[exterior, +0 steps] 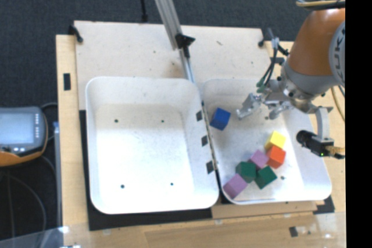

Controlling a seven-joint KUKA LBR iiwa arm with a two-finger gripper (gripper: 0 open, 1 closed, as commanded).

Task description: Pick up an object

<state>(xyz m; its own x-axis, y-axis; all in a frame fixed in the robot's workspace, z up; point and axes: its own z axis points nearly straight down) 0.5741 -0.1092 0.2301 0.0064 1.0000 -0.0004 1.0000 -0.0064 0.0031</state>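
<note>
A light wooden bench (70,125) is seen from above, carrying two shallow white plastic bins side by side. The left-hand white bin (145,96) lies at nine o'clock of the scene and only a few dark specks are seen on its floor. The right-hand white bin (317,180) is set just beside it, toward three o'clock, and all the small blocks are gathered in it. The grey arm with its orange band (317,38) is pictured entering from two o'clock, and its two-finger gripper (249,106) is poised over the upper part of the right bin; whether its jaws are wide or narrow cannot be told from this view, and nothing is seen between them. A slanted aluminium rail (163,0) is shown running from twelve o'clock down to the gap between the bins. A grey handheld control pendant (22,132) is visible off the bench at nine o'clock. A blue cube (220,118) is found just at eight o'clock of the gripper, apart from the rest. Toward five o'clock of the bin a cluster is seen: a yellow cube (278,139) touching an orange cube (276,155), a pink-purple block (259,158), two dark green cubes (247,170) (266,176), and a second purple block (235,184) nearest the bin's lower rim.
</note>
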